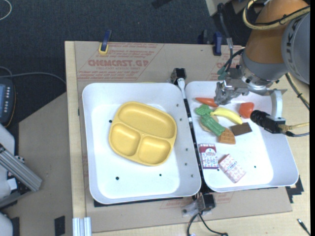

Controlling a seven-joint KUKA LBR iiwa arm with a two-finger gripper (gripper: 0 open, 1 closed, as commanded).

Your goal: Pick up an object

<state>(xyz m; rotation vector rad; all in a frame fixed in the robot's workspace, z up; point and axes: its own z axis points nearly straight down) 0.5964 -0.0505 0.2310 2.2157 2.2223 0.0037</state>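
Observation:
Small toy foods lie in the right bin point(275, 166): an orange carrot point(206, 102), a green leafy piece point(202, 110), a dark green pickle point(213, 126), a yellow banana point(228, 114), a red piece point(246, 108), a brown bar point(240, 129) and an orange wedge point(227, 137). Two small cartons, one red and white point(209, 156) and one pink and white point(232, 168), rest nearer the front. My gripper point(223, 95) hangs over the far left part of this bin, just above the carrot and banana. Nothing shows held in it.
The left bin point(98, 181) holds a yellow divided plate point(142, 132). A black divider strip point(187, 114) runs between the bins. The arm's orange band point(273, 18) and a black cable fitting point(266, 122) overhang the right bin's far side.

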